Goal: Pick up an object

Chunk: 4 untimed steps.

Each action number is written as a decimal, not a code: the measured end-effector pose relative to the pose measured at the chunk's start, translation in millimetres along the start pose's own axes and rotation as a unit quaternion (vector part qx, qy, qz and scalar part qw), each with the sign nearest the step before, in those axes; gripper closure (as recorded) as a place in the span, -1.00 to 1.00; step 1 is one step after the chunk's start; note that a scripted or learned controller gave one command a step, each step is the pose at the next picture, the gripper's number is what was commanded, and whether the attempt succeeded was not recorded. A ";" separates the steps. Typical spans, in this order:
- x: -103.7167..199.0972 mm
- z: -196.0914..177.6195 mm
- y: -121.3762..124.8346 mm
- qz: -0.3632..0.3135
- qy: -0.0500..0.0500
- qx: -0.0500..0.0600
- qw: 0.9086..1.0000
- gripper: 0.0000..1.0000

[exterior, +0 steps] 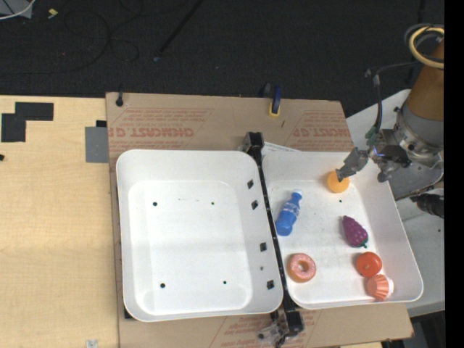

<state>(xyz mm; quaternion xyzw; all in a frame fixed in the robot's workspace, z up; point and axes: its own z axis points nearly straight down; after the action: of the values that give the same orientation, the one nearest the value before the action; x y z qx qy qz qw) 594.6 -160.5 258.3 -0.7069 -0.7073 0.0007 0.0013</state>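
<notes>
End effector (368, 164), metal fingers spread, hangs beside a round, smooth orange ball (337, 182).

You're looking at a robotics lab bench w/ a test rig: two white bins (190, 167) on a cardboard sheet (217, 122) clamped at its edge, loose cables (101, 27) on dark floor, plastic toy food (354, 230) as props.
</notes>
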 end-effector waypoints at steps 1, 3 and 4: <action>-0.5 -9.7 0.1 0.000 0.000 0.000 1.000 1.00; 0.4 -277.2 49.1 -0.002 -0.003 -0.008 1.000 1.00; -38.4 -279.5 48.3 0.001 -0.001 0.000 1.000 1.00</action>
<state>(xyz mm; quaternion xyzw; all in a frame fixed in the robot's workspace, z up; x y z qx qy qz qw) 643.7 -199.1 537.6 -0.7075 -0.7067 0.0013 0.0003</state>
